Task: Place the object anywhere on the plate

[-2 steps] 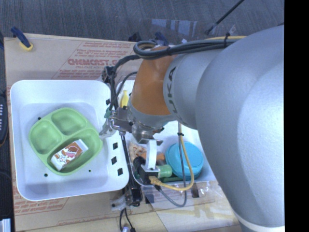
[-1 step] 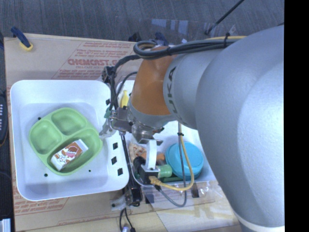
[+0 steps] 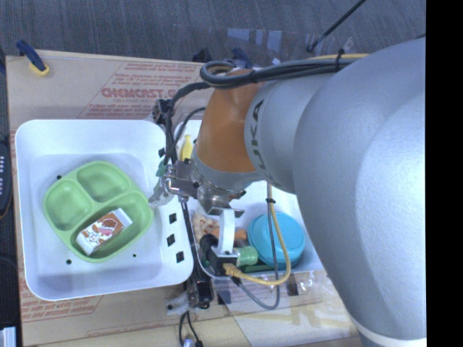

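A green three-part plate [image 3: 69, 201] lies in the left white bin [image 3: 43, 139]. A small white, brown and red packet [image 3: 103, 231] rests in the plate's front compartment, apart from the arm. My gripper [image 3: 163, 185] hangs over the wall between the two bins, just right of the plate's right rim. The grey arm and its orange band cover most of the gripper from above, and I see nothing held in it.
In the right bin [image 3: 255, 201], mostly hidden under the arm, sit a blue round bowl [image 3: 278, 238], a green piece [image 3: 248, 255] and a brownish item [image 3: 210, 228]. A printed cardboard sheet [image 3: 123, 85] lies behind the bins.
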You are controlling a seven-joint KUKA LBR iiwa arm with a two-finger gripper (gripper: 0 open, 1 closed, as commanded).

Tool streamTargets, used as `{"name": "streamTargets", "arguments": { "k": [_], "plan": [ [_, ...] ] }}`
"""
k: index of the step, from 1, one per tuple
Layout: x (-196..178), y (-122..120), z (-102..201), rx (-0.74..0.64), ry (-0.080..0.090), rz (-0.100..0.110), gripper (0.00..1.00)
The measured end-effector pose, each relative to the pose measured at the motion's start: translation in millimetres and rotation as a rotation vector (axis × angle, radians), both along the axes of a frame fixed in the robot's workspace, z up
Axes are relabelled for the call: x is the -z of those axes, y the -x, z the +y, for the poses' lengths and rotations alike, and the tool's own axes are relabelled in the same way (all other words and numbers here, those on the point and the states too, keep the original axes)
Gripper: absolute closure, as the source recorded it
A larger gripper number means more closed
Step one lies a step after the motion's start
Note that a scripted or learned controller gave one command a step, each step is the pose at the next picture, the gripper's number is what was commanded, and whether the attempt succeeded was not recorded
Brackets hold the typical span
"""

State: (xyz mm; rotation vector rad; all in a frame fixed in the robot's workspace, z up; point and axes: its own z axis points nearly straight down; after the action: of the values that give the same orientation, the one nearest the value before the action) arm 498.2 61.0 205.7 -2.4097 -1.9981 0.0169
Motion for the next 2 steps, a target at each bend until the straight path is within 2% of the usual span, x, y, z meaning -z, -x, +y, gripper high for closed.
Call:
{"name": "streamTargets", "arguments": {
  "k": [2],
  "plan": [
    [0.0,0.0,0.0,0.000,0.000,0.000,0.00]
  ]
}}
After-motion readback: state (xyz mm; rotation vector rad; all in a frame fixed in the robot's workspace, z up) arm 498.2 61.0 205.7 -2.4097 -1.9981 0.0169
